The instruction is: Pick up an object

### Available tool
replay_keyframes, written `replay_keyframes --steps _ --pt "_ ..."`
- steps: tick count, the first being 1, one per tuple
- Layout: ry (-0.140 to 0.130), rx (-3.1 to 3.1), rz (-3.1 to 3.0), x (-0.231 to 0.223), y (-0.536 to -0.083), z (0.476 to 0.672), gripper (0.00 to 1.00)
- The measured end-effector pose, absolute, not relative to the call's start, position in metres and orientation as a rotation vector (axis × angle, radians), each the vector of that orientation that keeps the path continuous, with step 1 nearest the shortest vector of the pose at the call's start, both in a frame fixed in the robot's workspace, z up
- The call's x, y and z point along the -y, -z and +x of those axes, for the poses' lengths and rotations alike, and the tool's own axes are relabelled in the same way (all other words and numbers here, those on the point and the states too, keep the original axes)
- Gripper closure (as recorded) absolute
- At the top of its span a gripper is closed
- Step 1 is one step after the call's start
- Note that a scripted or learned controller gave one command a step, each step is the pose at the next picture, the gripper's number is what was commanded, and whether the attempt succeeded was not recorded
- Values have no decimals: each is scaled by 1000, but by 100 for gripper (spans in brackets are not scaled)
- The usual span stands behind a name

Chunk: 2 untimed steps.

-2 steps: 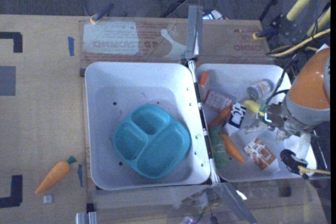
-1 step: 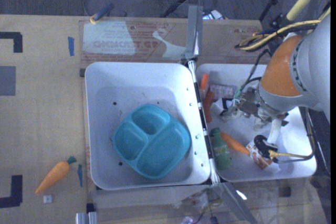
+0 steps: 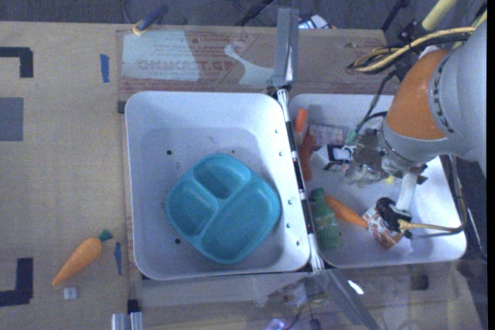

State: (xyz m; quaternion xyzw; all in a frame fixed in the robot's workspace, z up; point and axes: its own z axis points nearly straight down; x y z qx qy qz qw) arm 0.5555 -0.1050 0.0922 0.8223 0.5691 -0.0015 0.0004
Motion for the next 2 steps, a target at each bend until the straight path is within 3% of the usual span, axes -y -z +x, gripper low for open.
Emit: replay_keyframes --steps 1,2 --pt "2 -1501 2760 67 -238 567 100" --pt "7 -1036 2968 33 -243 547 100"
